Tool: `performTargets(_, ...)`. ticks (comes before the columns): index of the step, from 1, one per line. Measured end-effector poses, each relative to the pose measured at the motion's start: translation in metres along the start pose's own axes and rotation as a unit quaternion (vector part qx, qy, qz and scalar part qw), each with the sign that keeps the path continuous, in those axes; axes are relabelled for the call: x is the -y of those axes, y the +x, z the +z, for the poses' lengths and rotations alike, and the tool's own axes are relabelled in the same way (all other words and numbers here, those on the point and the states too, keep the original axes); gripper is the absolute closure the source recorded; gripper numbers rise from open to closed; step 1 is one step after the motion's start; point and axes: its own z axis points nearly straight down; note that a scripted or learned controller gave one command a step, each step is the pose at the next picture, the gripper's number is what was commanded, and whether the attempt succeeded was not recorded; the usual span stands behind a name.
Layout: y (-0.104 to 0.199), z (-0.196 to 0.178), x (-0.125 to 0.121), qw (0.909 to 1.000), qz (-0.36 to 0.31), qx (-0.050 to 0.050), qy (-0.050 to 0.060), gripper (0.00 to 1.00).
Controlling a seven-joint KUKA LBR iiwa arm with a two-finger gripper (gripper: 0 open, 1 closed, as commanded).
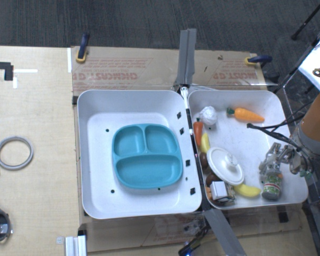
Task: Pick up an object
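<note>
Gripper point(270, 161): metal two-finger unit at the arm's end, hanging over the right-hand bin point(277, 106) toward its 4 o'clock corner. Whether its fingers are spread or closed cannot be told from this slanted view, and nothing is seen between them.

Can point(272, 185): small cylinder with a green and red label, upright or nearly so, long axis roughly vertical. It stands just beside the gripper, at 6 o'clock from it and close to the bin's near wall. This is judged the likeliest target (the nearest thing to the fingertips), so the coming move probably turns on a short shift toward 6 o'clock and a descent.

Banana point(247, 190): yellow, lying flat, long axis near 3-to-9 o'clock; at 9 o'clock from the can, close beside it.

White lid point(225, 165): round, knobbed, at 9 o'clock from the gripper, well apart.

Carrot point(246, 115): orange, green tip toward 9 o'clock; at 11 o'clock from the gripper, well apart.

White crumpled item point(207, 116): near the bin's 10 o'clock corner.

Left-hand bin point(90, 143): holds a teal divided plate point(148, 157).
</note>
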Motion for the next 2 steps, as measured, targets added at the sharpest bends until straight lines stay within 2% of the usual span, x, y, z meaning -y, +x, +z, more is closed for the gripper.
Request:
performTargets(1,0.0,0.0001,-0.0002,1.0,0.0,0.0,0.0,0.0)
performTargets(2,-0.0015,-0.0097,-0.0005,1.0,-0.001,0.002,0.0,1.0)
